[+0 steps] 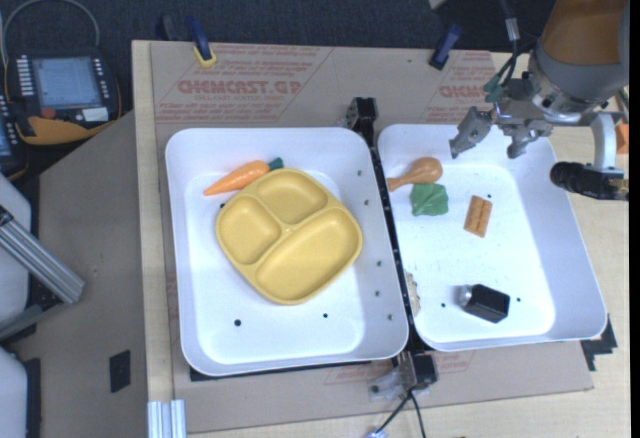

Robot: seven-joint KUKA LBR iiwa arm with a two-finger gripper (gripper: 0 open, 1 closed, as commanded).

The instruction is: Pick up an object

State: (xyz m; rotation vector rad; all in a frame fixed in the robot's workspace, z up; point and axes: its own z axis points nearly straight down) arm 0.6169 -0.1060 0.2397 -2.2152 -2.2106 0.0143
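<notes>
1. Over the far edge of the right-hand shallow white plastic bin (575, 256) I have the two-finger gripper (493, 137) hanging with its fingers spread apart and nothing between them.
2. No object is named for me, so I judge the nearest candidates: the tan pear-shaped plastic toy with a thin neck (416, 172) and the crumpled green leaf-like piece (429, 199), which lie touching each other near the bin's left wall, just below the gripper.
3. I expect the tan toy to be light, rigid and smooth, so likely slippery on the bulb; I would close across the narrow neck, or squarely over the bulb's widest part.
4. I take the green piece for light and possibly soft; a pinch across its middle should do.
5. Further right lies a small orange-brown ridged block (478, 216), stiff-looking and easy to grip across its short sides; near the front sits a black boxy object with a silver end (486, 302), probably the heaviest.
6. My left-hand white bin (185, 226) holds a yellow three-compartment plastic tray (289, 235), its compartments bare, and an orange toy carrot with a green top (237, 177) touching the tray's far rim.
</notes>
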